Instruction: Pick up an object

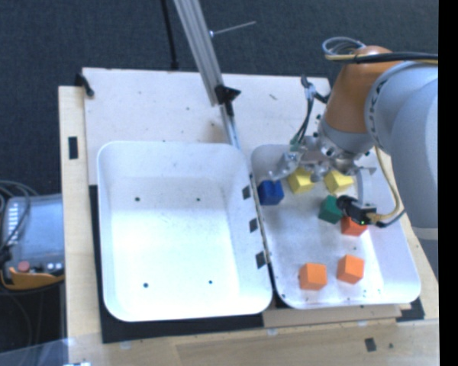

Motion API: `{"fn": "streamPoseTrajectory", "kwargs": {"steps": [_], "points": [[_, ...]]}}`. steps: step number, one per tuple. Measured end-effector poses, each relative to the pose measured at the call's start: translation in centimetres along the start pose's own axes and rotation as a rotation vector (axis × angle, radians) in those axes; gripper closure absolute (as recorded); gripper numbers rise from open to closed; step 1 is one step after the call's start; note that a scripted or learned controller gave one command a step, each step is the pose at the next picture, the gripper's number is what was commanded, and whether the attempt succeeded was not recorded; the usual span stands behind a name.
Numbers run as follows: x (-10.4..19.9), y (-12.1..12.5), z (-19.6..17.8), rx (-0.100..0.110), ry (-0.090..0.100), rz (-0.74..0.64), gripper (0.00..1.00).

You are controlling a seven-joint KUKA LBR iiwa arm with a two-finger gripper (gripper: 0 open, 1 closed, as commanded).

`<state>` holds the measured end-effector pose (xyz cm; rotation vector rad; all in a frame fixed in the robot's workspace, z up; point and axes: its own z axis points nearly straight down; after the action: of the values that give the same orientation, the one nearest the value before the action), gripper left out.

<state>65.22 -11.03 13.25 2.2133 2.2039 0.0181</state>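
From above, the gripper [318,166] hangs low at the far end of the right bin [397,284], between two yellow blocks [300,181]. I cannot tell its state. It seems to be reaching; next comes a grab and lift.

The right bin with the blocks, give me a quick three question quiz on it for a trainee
1. True or false: the blue block lies near the right bin's left wall.
2. How many orange blocks lie side by side at the near end of the right bin?
3. Multiple choice: which blocks lie just under the arm's wrist? A) two yellow blocks, B) two orange blocks, C) the blue block alone.

Key:
1. True.
2. Two, the left orange block and the right orange block.
3. A, the left yellow block and the right yellow block.
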Motion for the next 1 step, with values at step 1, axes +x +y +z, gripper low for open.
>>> {"fn": "streamPoseTrajectory", "kwargs": {"steps": [1], "points": [[-0.16, 0.17, -1.14, -0.005, -0.001, 0.003, 1.0]]}}
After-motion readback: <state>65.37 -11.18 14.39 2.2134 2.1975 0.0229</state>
